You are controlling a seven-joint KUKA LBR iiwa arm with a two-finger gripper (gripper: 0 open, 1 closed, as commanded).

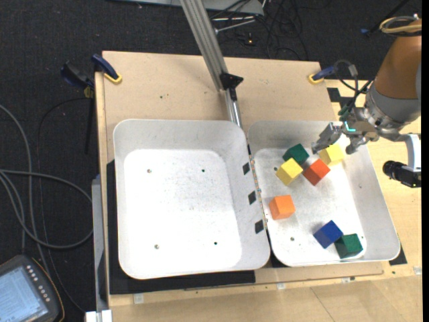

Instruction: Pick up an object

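Yellow block (332, 154) sits tilted, corner-up, beneath the pincer (340, 138).

At the upper right of the frame, the arm (401, 79) shows a rounded orange-brown segment above a smooth grey wrist section. Below the wrist sits a darker metal mount with a small teal-lit spot. Thin dark cables loop beside it toward the upper left. The gripper (342, 139) is pale grey metal, angular, with slim, light-coloured fingers (326, 138).

Wooden bench (174, 89) bears two white bins (177, 260).
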